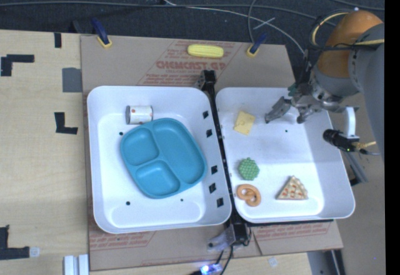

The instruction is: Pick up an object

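Observation:
The right bin (325, 161) holds a yellow cheese wedge (244, 122) at its upper left, a green knobbly ball (249, 169), a pretzel (248, 194) and a pizza slice (292, 189) near its front. My gripper (287, 112) hovers over the upper right part of that bin, to the right of the cheese wedge. Its two dark fingers (273, 112) are spread apart with nothing between them. The grey arm with its orange band (350, 36) comes in from the right.
The left bin (103, 161) carries a blue divided plate (163, 156) and a small white can (139, 114) lying on its side. A yellow banana-like toy (205, 51) rests on the cardboard behind the bins. Cables run across the dark back area.

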You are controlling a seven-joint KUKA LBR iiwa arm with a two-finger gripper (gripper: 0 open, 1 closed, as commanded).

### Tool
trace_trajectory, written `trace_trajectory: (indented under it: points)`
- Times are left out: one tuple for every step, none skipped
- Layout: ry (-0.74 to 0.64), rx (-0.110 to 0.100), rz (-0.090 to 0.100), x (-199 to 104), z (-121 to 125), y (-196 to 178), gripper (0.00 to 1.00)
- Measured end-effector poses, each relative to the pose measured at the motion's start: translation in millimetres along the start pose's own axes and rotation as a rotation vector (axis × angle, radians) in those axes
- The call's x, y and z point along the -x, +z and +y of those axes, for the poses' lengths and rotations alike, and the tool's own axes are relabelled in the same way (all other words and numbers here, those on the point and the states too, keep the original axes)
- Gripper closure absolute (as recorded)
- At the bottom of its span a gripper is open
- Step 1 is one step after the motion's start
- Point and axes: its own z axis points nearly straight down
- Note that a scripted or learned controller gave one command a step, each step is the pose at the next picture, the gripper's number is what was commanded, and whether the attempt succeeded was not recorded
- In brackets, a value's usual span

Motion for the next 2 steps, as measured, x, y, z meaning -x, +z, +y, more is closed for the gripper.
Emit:
trace_trajectory:
  points:
    - [-0.001,0.004,-0.001,-0.4,0.8,-13.4,1.0]
    - [0.001,0.008,0.0,6.6,1.4,-59.9,1.0]
